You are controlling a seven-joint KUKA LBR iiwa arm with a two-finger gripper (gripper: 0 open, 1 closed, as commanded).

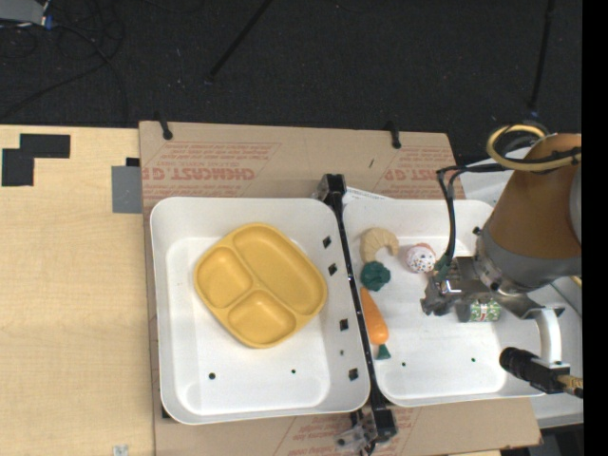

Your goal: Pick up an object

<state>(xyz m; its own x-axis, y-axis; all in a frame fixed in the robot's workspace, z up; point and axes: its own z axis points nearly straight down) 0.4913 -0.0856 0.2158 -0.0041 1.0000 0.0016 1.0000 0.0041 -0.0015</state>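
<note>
The right bin [446, 373] holds a beige croissant-shaped toy [378, 243], a white ball with pink spots [420, 257], a dark green lump [375, 275] and an orange carrot [374, 319] with a green tip along its left wall. My gripper [445, 293] is low in this bin, just below and to the right of the spotted ball. A small green-and-white thing [485, 310] lies right beside the gripper; whether the two touch is not clear.
A yellow divided plate [260, 283] fills the middle of the left bin [190, 369]. A black divider [347, 293] runs between the bins. Brown cardboard [266, 160] lies under them, with the wooden bench [66, 302] to the left.
</note>
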